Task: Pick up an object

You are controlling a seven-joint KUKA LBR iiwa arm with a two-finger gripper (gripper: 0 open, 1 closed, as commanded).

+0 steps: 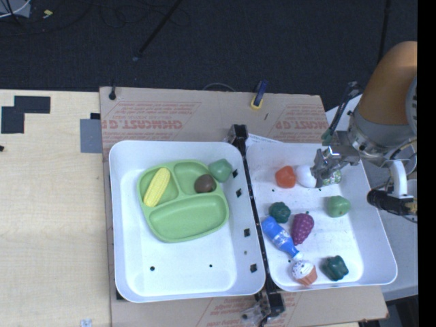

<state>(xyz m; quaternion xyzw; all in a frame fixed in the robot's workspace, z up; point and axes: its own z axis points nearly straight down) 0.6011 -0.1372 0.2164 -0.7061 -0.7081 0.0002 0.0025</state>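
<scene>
**Arm over the right bin, near the white ball**

Gripper (328,170) low over the far part of the right bin (381,247), reaching in from the right. Cannot tell its state from this angle; nothing seen between its tips.

Right bin contents:
- white ball (307,177) just beside the gripper, on its left, touching an orange piece (286,176)
- light green apple (336,206) near the gripper, towards the front
- dark green lump (279,212) mid-bin, left side
- purple grapes (302,227) just beside it
- blue bottle (278,236) lying slantwise along the left wall, close to the grapes
- small white and orange cupcake (302,272) at the front edge
- dark green pepper (334,268) near the front right corner

Left bin (129,251):
- green divided plate (184,216), tilted in the bin
- yellow corn (157,186) in its far left compartment
- brown ball (204,183) in the far right compartment
- pale green piece (220,169) just off the plate's far right corner, touching or nearly so
</scene>
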